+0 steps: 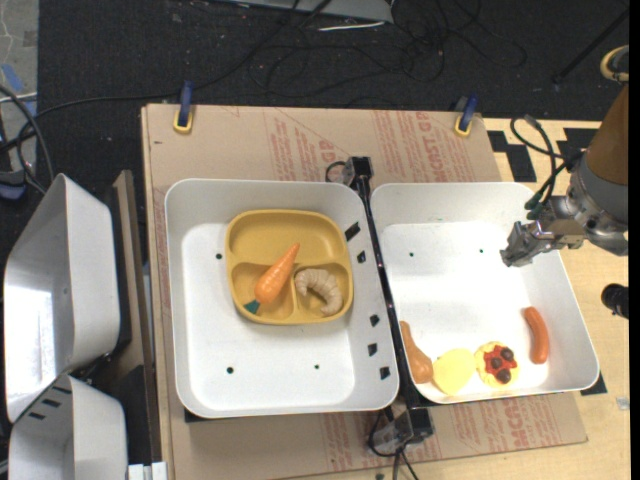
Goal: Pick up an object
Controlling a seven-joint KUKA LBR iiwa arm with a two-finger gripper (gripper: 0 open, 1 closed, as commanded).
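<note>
Orange and glossy, the toy sausage (pixel 538 334) lay in the right bin (pixel 470 268), long axis nearly upright in the camera view, just below the pincer (pixel 518 249). That pincer hovered over bare white plastic, grasping nothing; whether it was released or clenched I could not tell.

Bench (pixel 300 133) bears two white bins (pixel 200 298).

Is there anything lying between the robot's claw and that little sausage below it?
No. In the camera view, just bare white bin floor separates the gripper from the sausage.
</note>
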